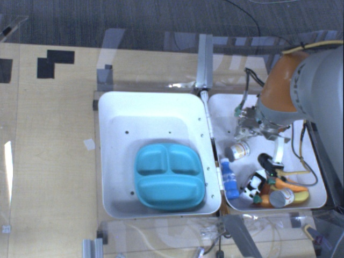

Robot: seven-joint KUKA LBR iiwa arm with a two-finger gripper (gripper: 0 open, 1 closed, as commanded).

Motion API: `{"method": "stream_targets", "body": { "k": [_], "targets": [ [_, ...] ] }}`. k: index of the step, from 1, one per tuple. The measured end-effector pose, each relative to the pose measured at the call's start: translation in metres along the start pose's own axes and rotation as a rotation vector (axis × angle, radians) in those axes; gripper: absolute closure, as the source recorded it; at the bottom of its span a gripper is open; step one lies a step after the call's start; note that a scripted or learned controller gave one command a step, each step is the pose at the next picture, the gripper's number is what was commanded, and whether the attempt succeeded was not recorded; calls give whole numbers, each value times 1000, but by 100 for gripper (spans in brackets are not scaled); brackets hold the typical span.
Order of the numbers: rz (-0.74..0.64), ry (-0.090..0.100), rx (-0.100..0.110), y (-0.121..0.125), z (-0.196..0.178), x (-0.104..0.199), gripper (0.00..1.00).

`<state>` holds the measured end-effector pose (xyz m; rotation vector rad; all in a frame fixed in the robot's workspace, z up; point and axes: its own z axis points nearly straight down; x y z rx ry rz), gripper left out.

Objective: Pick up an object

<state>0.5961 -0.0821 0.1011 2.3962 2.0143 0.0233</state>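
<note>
While my pincer [248, 127] hangs low in the right bin [220, 109], I cannot tell how it is set.
Just below it lies a small can [239, 150]; a blue bottle [229, 179], a banana [301, 196] and other bits crowd the near corner. A blue tray [169, 176] fills the left bin [115, 144].

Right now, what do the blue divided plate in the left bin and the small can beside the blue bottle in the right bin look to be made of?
Blue divided plate: probably moulded plastic, matte to satin; even colour, soft rounded compartment ridges, faint sheen.
Small can: likely metal, with a shiny silvery end that catches light; its side looks wrapped in a label, too small to read.
</note>
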Motion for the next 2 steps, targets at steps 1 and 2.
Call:
{"method": "stream_targets", "body": {
  "k": [1, 2],
  "targets": [
    [4, -4, 11, 40, -187, 25, 100],
    [-183, -3, 14, 65, -144, 73, 100]
  ]
}}
